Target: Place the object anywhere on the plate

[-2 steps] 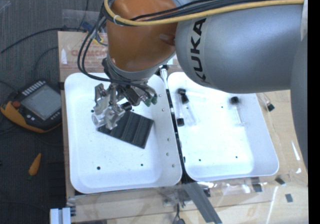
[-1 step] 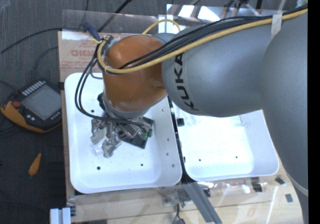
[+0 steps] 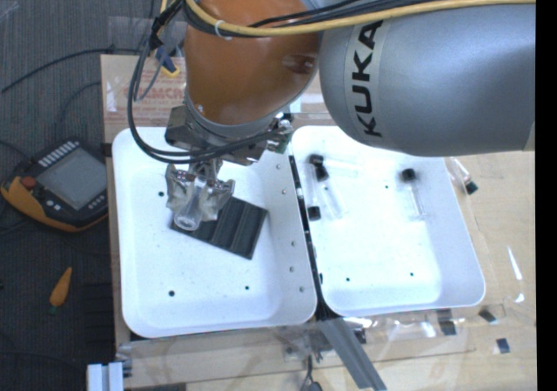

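A: Where is the pincer (image 3: 198,200) sitting?

B: Left of frame centre, in the left bin (image 3: 148,289), touching the dark ribbed plate (image 3: 233,226).

A: Pincer state?

B: Cannot tell.

Arm (image 3: 409,50): grey, reaching in from the right — orange band above the wrist.
Wrist: pointing straight down.
Gripper (image 3: 193,202): low, fingers pointing downward — tips close together.

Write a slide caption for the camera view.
KUKA arm's gripper over a dark block in the left bin.
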`<action>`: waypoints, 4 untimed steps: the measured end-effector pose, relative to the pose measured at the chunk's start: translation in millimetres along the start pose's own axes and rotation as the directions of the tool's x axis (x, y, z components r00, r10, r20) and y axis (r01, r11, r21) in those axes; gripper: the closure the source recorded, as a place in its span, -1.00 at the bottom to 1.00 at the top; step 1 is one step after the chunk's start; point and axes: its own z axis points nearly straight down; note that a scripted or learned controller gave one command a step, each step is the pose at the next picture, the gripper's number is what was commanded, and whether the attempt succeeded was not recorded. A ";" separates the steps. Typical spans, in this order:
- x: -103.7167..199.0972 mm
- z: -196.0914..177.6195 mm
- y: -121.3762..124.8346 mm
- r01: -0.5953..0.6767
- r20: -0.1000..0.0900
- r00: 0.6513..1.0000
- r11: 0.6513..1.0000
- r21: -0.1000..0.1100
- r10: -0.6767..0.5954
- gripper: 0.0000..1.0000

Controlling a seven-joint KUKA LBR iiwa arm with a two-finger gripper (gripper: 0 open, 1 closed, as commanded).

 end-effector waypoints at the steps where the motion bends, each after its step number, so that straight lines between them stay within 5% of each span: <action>1: 23.4 -8.6 55.1 0.148 -0.002 0.989 0.989 -0.001 -0.148 1.00; 2: 8.4 5.2 5.0 0.425 0.000 0.905 0.905 -0.003 -0.425 1.00; 3: -7.1 -59.6 -20.7 0.905 0.004 0.425 0.425 -0.002 -0.905 1.00; 4: 3.2 -4.0 12.8 1.000 0.007 0.001 0.001 -0.003 -1.000 1.00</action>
